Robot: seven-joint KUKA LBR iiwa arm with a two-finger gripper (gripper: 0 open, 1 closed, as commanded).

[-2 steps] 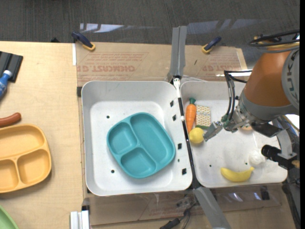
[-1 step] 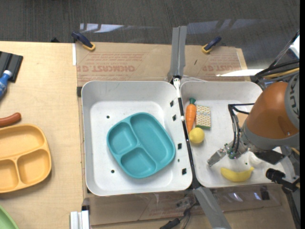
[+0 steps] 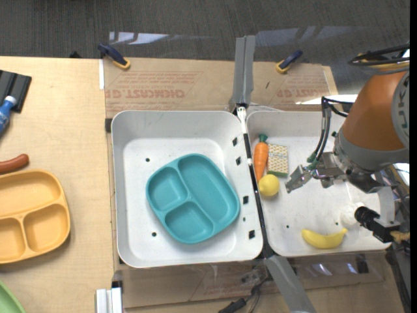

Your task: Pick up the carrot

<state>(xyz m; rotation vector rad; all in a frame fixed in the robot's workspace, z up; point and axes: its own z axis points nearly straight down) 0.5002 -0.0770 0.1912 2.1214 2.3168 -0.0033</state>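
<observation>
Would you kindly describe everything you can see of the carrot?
The carrot is orange with a small green top, smooth and plastic-looking, seemingly a toy. It lies in the right bin, close along its left wall, green end toward the far side and tip toward the near side. Its tip meets a lemon, and a tan waffle-like block lies alongside it on the right. The gripper is apart from it.

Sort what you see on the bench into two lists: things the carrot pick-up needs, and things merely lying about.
Needed for the job:
carrot
gripper
right bin

Lying about:
lemon
banana
sponge
teal tray
left bin
orange tray
</observation>
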